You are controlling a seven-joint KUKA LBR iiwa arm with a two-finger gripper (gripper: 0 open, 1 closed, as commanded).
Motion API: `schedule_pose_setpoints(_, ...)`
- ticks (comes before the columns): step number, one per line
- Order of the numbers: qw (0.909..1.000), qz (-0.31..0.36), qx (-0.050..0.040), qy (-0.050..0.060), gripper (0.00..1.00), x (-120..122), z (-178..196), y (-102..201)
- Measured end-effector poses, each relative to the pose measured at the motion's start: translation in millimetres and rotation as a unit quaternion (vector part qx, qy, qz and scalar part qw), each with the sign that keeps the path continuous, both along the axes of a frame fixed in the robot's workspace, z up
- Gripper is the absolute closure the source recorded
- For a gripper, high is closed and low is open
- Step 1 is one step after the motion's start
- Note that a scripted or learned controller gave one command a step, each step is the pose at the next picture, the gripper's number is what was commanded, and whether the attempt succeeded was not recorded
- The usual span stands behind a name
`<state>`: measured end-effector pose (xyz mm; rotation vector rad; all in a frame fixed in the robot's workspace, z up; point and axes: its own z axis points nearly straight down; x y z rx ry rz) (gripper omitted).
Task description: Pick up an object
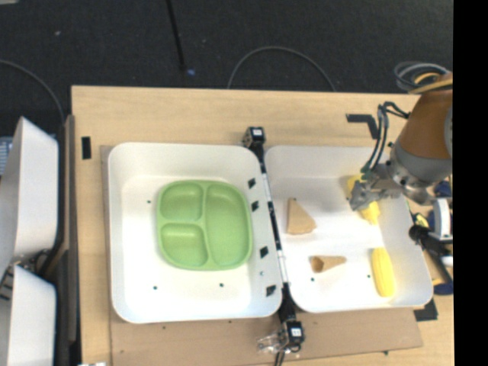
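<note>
Nearest the camera, at 5 o'clock in the right bin (335,300), lies one corn cob (382,272). Two tan wedges share that bin: a small one (327,263) at 7 o'clock and a larger one (300,218) at 9 o'clock. The gripper (364,200) sits at 2 o'clock over one yellow piece (370,213), perhaps touching it; whether its fingers are apart or together cannot be told. One green tray (204,225) fills the left bin (126,280).

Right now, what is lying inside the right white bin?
In the right bin: two tan wedges and a yellow corn cob. The gripper covers most of another yellow item, so it cannot be identified.
</note>
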<state>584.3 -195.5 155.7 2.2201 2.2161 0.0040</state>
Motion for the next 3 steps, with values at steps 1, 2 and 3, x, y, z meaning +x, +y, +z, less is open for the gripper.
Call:
schedule_pose_setpoints(1, 1.0, 0.002, -0.0006, -0.001, 1.0, 10, 54, -7)
schedule_pose_setpoints(2, 1.0, 0.003, -0.0005, -0.001, 1.0, 11, 109, -8)
schedule_pose_setpoints(3, 1.0, 0.004, 0.0011, 0.002, 1.0, 12, 116, 47)
